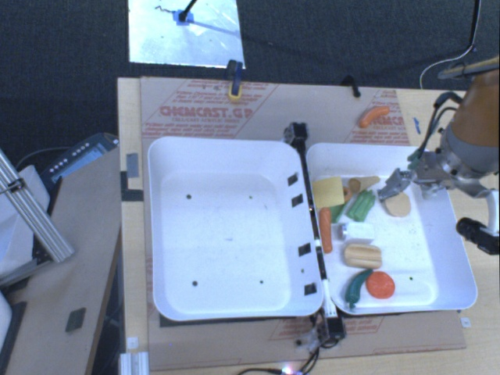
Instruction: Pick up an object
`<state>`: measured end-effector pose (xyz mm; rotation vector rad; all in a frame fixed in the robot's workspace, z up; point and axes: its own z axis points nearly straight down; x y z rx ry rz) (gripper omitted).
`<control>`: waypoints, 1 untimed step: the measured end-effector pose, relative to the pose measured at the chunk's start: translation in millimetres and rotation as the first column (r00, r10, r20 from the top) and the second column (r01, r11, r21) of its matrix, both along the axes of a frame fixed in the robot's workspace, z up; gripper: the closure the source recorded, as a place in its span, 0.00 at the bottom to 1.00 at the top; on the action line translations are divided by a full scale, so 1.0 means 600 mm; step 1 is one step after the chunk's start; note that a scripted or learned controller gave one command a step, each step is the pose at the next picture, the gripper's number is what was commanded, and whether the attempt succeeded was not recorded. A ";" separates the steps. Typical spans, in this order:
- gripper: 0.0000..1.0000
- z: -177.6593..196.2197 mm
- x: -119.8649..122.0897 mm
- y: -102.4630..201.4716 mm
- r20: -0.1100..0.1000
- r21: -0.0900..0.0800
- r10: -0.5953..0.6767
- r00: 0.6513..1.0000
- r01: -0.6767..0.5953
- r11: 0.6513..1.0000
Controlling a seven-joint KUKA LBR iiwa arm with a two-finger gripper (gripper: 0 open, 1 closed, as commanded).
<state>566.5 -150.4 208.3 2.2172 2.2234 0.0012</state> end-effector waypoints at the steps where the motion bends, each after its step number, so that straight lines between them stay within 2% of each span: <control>1: 0.00 -0.090 0.021 0.121 -0.003 0.003 0.007 1.000 -0.007 1.000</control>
